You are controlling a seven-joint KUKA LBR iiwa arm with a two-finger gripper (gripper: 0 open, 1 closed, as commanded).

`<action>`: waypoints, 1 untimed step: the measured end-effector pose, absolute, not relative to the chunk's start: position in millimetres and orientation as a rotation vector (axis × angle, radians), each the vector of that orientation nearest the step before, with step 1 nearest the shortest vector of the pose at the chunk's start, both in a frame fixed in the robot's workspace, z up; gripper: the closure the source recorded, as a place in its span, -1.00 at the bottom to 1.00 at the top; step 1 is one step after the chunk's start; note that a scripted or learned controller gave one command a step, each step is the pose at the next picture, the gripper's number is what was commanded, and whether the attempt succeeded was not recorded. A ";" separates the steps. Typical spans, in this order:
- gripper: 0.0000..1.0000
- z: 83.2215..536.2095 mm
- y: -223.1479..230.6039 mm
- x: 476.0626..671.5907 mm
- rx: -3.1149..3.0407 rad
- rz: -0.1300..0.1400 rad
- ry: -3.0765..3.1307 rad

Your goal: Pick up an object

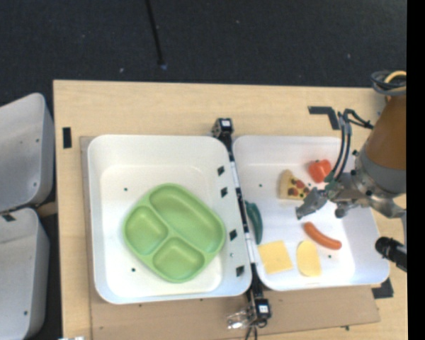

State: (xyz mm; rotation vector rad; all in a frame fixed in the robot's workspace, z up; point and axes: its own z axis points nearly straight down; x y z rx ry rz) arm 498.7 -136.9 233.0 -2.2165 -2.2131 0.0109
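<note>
My gripper (pixel 324 210) hangs over the middle of the right bin (pixel 361 271), its two grey fingers apart with nothing between them. Just below it a red-orange sausage (pixel 321 236) lies on the bin floor. A pizza slice (pixel 292 185) sits up and to the left of the fingers, and a red pepper (pixel 319 169) sits just above them. Near the bin's front edge lie a yellow cheese square (pixel 275 256) and a yellow oval piece (pixel 309 258). A dark green item (pixel 253 220) rests against the bin's left wall.
The left bin (pixel 106 275) holds a green divided plate (pixel 173 231). A black-clipped divider (pixel 235 197) runs between the two bins. The arm's orange band (pixel 389 137) and cables stand over the right bin's far right side.
</note>
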 end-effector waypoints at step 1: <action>-1.00 238.8 -136.7 501.2 -2.220 0.000 -2.224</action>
